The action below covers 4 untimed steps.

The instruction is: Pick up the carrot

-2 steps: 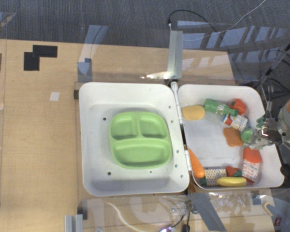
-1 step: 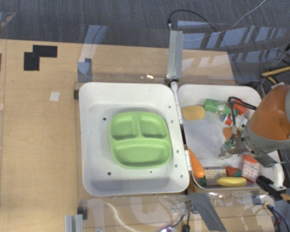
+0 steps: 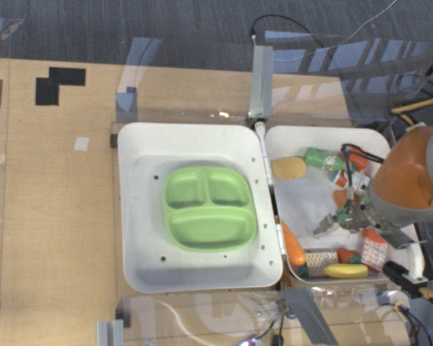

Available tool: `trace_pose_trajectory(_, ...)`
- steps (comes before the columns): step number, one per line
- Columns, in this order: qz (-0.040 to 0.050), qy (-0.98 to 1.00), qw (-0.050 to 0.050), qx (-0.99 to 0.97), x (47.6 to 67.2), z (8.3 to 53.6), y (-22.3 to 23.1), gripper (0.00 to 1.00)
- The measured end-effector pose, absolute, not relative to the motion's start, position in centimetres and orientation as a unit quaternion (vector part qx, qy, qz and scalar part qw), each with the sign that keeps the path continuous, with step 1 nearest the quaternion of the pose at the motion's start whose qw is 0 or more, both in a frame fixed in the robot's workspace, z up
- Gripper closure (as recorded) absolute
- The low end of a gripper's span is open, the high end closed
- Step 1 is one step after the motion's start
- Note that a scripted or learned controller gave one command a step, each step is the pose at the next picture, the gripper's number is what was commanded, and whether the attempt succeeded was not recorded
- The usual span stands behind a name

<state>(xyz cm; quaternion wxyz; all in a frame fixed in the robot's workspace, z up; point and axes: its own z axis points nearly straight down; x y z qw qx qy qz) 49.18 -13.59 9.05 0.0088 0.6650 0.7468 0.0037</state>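
Observation:
The orange carrot lies at the front left of the right bin, along its left wall and pointing toward the back. My gripper hangs over the middle of the right bin, to the right of the carrot and a little farther back, clear of it. It is open, with nothing between its fingers. The grey arm with its orange band comes in from the right and hides the bin's right side.
The right bin also holds a tan potato-like piece, a green bottle, a yellow banana, a red box and small items at the front. The left bin holds a green divided plate.

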Motion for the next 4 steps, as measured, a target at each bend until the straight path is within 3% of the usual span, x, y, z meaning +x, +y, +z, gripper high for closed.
trace_pose_trajectory(1,0.0037,0.765,0.006,0.644,58.3,8.9,-17.6,0.00)
trace_pose_trajectory(2,-0.0009,0.778,-0.005,0.629,66.9,8.8,-20.2,0.00)
trace_pose_trajectory(3,-0.0063,0.801,-0.001,0.598,66.6,8.8,-13.6,0.00)
trace_pose_trajectory(4,0.0019,0.742,0.005,0.670,64.1,8.9,-11.2,0.00)
